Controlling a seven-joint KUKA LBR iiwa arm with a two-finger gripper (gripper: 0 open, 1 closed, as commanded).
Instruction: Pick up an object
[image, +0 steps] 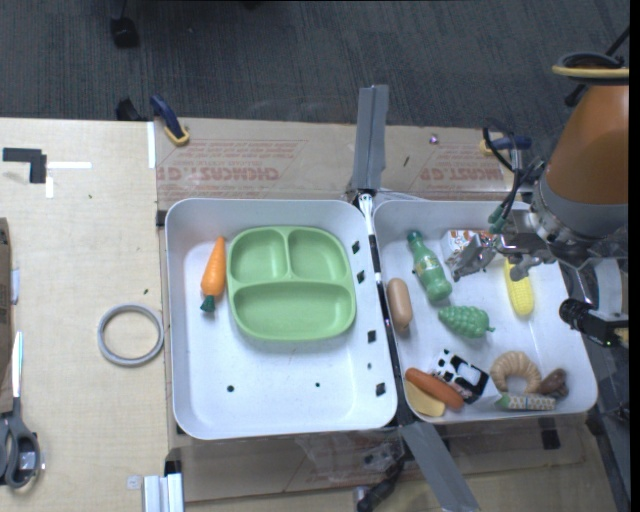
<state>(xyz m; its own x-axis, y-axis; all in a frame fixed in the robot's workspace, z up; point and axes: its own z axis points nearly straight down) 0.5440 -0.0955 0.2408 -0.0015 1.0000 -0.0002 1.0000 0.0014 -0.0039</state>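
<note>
While the arm (590, 140) reaches in from the right, its orange band sits above the far right corner of the right bin (575, 345), and the tool (500, 250) hangs low over that bin's far side, beside a small packet (462, 240). Whether the tool is released or clenched cannot be told; nothing shows between its fingers.

Just right of the tool lies a corn cob (520, 292). Left of it stands a tilted green bottle (430, 267), with a sausage (399, 303) along the bin's left wall and green grapes (465, 320) near the middle. Along the near edge lie a carrot (434, 388), a black-and-white toy (462, 374) and a croissant (516, 370), close together.

The left bin (190, 390) holds a green tray (292, 283) and a second carrot (213, 268) against its left side; its near half is bare. On the worktop (70, 260) to the left lie a tape ring (130, 334) and scissors (18, 440).
</note>
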